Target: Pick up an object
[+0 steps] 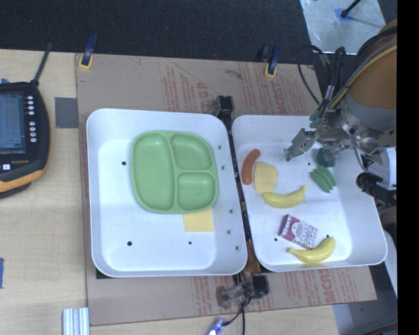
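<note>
Two shallow white bins are seen side by side on the bench (42, 257). In the left bin (108, 187) a green divided plate (174, 171) is laid, with a flat yellow square (198, 221) just beside it at its 5 o'clock. In the right bin (356, 229) a reddish sausage (249, 166) is found at the 9 o'clock side, touching a pale yellow wedge (266, 176); a banana (285, 198) is placed just below that wedge. A small red packet (298, 231) and a second banana (313, 252) are set near the 6 o'clock rim, touching one another. A green object (323, 179) is seen toward 2 o'clock in this bin. The tool (313, 144) is positioned over the bin's 1 o'clock region, near the green object; its spread cannot be told, and nothing is seen held in it. A handheld screen unit (14, 139) is rested at the bench's 9 o'clock edge.
</note>
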Motion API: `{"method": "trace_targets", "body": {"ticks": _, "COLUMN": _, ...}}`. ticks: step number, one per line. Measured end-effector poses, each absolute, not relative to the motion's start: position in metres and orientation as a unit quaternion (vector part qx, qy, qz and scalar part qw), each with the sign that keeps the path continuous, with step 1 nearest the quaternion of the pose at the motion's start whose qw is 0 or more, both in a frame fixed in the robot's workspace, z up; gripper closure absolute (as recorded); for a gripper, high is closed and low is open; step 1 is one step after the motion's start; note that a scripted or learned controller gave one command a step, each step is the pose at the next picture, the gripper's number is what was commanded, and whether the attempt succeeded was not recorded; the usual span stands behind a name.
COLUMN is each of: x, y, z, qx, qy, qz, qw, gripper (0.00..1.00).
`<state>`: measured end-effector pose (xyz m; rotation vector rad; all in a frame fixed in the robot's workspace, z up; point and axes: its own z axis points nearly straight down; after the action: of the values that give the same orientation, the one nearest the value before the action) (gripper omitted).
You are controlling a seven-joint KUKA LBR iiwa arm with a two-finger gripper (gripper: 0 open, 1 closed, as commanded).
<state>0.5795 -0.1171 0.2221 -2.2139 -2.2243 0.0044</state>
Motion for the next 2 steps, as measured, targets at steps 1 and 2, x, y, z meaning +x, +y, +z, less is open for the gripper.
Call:
{"method": "trace_targets", "body": {"ticks": 1, "x": 0.588, "y": -0.191, "z": 0.165, "qx": -0.706, "qy": -0.709, "qz": 0.0029, "qw": 0.002, "gripper": 0.0}}
{"method": "trace_targets", "body": {"ticks": 2, "x": 0.576, "y": -0.212, "z": 0.106, "qx": -0.705, "qy": -0.709, "qz": 0.0023, "qw": 0.002, "gripper": 0.0}}
